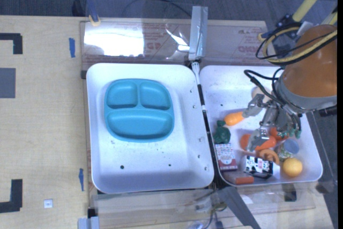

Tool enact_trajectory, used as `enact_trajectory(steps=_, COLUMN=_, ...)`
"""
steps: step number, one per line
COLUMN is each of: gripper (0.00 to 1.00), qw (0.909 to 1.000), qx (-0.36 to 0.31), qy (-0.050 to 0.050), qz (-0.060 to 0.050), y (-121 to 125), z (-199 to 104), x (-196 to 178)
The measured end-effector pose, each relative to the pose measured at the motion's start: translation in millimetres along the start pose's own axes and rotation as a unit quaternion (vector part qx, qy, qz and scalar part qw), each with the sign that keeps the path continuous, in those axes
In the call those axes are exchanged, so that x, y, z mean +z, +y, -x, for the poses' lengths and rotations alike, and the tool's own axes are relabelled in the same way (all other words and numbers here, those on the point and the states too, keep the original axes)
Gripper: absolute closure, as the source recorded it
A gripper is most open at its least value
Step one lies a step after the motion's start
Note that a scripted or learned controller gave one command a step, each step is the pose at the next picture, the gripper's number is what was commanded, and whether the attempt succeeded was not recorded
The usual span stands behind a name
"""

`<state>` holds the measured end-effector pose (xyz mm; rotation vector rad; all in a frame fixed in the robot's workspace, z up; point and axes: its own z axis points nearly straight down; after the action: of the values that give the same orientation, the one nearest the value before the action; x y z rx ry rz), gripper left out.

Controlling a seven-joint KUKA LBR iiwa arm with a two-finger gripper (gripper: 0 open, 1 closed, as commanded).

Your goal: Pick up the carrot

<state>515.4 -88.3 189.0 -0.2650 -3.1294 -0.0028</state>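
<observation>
An orange, rounded carrot-like piece [234, 118] lies in the right bin [230, 80], left of centre. My gripper [263, 132] hangs low over the bin just to its right, above a cluster of orange pieces [251, 141]. The gripper's body hides part of that cluster. I cannot tell which of the orange things is the carrot, nor whether any of them is held.
Around the gripper in the right bin lie a green item [222, 133], a red-and-white carton [226, 156], a black-and-white box [259, 167], a yellow fruit [292, 167] and a small red piece [244, 180]. The left bin [102, 169] holds a blue divided plate [139, 109].
</observation>
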Motion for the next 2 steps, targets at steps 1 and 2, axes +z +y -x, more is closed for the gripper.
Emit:
enact_trajectory(steps=1, gripper=0.0, qw=0.9967, qx=-0.082, qy=-0.005, qz=0.0, y=27.2, z=-0.1, x=-17.5)
enact_trajectory(steps=2, gripper=0.0, qw=0.9949, qx=-0.1, qy=0.0, qz=-0.001, y=-36.0, z=37.0, x=40.4)
